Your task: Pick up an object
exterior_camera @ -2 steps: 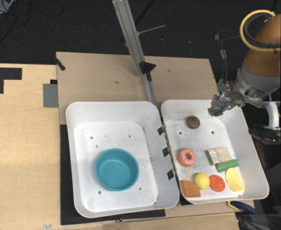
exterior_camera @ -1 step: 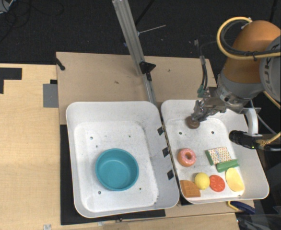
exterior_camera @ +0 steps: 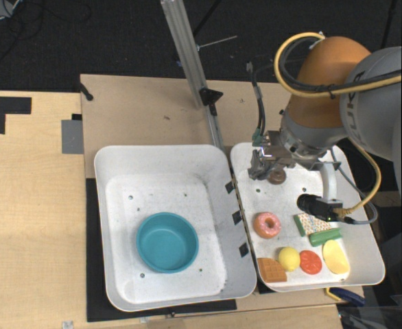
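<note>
Hovering at right bin's [exterior_camera: 284, 199] far corner, fingers [exterior_camera: 261, 168], opening unclear, brown disc [exterior_camera: 277, 177] just beside.

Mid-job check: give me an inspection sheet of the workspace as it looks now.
Surface: wooden bench, left bin and right bin side by side.
Job's things: right bin holds pink donut, yellow lemon, red tomato, orange cracker, yellow piece, green piece, brown disc; left bin holds teal bowl.
Clutter: black clips along the seam between bins.
Grippers: gripper low over right bin's far left corner, beside brown disc; no grasp visible.
Cables: yellow cable loops over the arm.
Surroundings: metal rail slanting behind the bins.
</note>
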You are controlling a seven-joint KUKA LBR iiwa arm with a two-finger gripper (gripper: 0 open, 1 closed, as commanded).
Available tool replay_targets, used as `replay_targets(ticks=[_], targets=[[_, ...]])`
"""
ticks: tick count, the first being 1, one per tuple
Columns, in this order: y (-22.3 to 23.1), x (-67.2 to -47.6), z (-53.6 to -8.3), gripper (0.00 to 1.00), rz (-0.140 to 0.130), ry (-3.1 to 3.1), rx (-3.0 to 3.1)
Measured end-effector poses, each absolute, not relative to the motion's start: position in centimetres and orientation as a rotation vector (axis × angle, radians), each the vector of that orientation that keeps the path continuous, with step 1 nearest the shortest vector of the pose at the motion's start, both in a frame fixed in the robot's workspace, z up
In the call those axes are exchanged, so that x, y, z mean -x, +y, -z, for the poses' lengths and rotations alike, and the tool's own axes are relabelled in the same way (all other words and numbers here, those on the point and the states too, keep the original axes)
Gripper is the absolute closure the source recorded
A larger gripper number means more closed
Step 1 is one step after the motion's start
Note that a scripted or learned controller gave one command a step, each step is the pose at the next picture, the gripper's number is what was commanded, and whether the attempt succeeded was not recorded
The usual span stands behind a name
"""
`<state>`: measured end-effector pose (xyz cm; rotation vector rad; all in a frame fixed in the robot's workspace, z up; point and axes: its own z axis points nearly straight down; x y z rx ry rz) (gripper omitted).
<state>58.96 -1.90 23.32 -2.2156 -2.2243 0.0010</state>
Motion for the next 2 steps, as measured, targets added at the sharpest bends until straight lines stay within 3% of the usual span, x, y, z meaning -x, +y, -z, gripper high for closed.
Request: replay_targets(ticks=[1,2], targets=[[3.1,-57.9,-24.2,1.00,0.001,-2.224,2.218],[8.2,-58.2,-24.1,1.00,-0.001,-2.224,2.217]])
